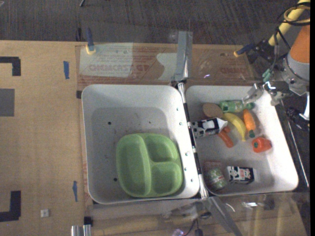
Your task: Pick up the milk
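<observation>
Two cow-patterned milk cartons lie in the right bin (285, 146). The larger one (209, 127) lies on its side against the bin's left wall. The smaller one (240, 174) lies near the front edge. My gripper (262, 91) hangs over the bin's far right corner, well up and to the right of both cartons. It is open and holds nothing.
Also in the right bin are a green bottle (233, 105), a banana (237, 125), a carrot (249, 121), a brown potato (212, 110), a red-orange piece (262, 144), a small red piece (225, 137) and a green can (216, 179). The left bin (98, 112) holds a green divided plate (148, 164).
</observation>
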### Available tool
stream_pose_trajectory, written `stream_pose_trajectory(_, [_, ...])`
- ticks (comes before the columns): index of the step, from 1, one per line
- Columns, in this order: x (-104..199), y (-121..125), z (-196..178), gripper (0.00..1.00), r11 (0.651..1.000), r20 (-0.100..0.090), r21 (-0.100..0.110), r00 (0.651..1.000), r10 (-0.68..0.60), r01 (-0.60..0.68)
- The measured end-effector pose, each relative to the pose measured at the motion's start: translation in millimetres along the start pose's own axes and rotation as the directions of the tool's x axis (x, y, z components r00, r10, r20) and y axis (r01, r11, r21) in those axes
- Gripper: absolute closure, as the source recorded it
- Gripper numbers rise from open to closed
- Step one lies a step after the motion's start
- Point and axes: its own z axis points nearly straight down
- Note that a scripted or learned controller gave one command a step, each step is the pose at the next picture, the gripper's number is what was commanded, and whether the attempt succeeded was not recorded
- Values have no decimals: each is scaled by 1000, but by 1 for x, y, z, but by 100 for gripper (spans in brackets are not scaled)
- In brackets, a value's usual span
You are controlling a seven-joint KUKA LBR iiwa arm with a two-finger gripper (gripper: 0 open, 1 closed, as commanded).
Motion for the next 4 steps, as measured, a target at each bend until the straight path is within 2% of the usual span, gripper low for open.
stream_pose_trajectory(1, [31,19,76,0,1000,1,0,1000,19,-19])
stream_pose_trajectory(2, [37,19,-15,0,983,4,-5,983,-182,182])
stream_pose_trajectory(3, [65,19,96,0,1000,3,-7,1000,-15,15])
stream_pose_trajectory(4, [109,-20,108,0,991,2,-6,991,-130,130])
